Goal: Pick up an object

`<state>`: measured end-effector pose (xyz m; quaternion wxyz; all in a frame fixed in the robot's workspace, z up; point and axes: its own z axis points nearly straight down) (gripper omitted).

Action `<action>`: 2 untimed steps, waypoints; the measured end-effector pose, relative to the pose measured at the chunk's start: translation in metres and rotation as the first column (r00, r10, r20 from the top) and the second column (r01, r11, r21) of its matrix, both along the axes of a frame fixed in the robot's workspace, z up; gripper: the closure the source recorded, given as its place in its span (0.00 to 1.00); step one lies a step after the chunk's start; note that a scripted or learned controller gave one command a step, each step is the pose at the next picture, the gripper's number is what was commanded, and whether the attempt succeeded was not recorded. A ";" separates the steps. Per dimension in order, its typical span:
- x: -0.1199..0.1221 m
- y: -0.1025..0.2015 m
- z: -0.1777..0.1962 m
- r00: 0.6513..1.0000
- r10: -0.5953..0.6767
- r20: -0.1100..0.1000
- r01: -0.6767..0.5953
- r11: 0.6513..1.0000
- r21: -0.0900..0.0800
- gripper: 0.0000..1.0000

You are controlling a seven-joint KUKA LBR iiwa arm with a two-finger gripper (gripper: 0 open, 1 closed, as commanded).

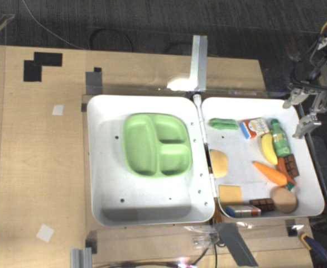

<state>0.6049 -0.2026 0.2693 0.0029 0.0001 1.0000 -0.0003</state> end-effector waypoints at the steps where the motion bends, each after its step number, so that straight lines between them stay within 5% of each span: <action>1: 0.012 -0.001 -0.146 0.994 -0.104 -0.012 0.104 0.995 0.004 0.00; 2: 0.000 0.036 -0.170 0.995 -0.100 0.030 0.100 0.995 -0.006 0.00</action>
